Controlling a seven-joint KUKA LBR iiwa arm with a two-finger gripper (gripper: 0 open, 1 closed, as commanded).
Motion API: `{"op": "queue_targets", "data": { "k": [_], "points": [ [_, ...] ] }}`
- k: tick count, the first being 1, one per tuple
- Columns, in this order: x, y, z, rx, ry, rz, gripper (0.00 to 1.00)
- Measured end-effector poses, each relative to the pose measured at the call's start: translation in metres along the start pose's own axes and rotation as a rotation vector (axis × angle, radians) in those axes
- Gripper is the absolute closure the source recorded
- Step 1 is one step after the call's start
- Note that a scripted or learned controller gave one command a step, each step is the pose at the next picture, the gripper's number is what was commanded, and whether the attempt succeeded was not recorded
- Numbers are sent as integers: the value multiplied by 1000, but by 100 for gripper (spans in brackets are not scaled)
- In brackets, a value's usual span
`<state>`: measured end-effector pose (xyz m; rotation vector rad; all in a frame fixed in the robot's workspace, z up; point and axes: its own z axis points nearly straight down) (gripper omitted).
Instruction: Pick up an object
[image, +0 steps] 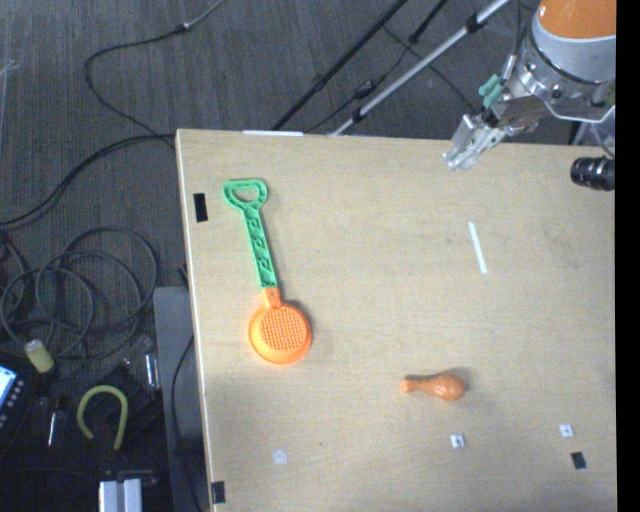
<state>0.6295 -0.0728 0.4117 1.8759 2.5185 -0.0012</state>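
A toy skimmer lies on the pale wooden bench top (400, 300) at the left, with a green handle (258, 240) and a round orange mesh head (280, 333). A small orange drumstick-shaped toy (437, 385) lies toward the front right. A thin white stick (478, 247) rests right of the middle. My gripper (462, 152) hangs over the bench's far edge at the upper right, well away from all three things, with nothing seen in it.
Small black and white markers dot the bench top at the left edge (200, 206) and the front right (457, 440). Cables and clutter (90, 300) cover the floor left of the bench. The arm's orange band (575, 20) is at the top right.
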Motion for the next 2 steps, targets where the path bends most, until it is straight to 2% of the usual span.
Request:
{"op": "queue_targets", "data": {
  "k": [1,2],
  "points": [
    [40,-76,-23,0,-1,-213,100],
    [85,-108,99,1,2,-272,100]
  ]
}}
